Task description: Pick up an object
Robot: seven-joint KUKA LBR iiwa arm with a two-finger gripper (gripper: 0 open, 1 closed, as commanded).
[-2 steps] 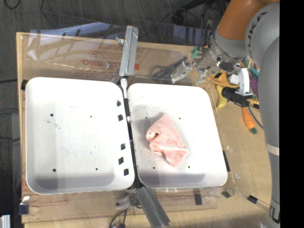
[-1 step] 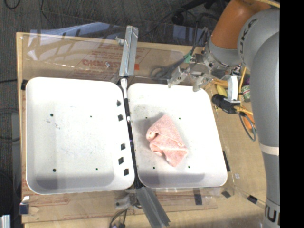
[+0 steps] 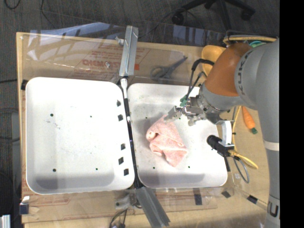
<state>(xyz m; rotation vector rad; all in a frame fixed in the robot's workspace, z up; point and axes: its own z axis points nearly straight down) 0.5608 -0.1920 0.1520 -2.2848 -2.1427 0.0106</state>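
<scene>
While my gripper [image 3: 178, 112] hangs over the right bin [image 3: 209, 175], fingers apart and holding nothing, pink cloth [image 3: 166, 140] crumpled at its seven o'clock, just beside.

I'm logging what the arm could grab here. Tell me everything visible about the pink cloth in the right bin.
The pink cloth is a pale, soft-looking fabric, crumpled into a loose, folded heap with creases across it. It lies flat on the floor of the right bin, left of centre, clear of the walls. The gripper sits at its upper edge; contact between them cannot be judged from this view. Nothing else touches it.
</scene>
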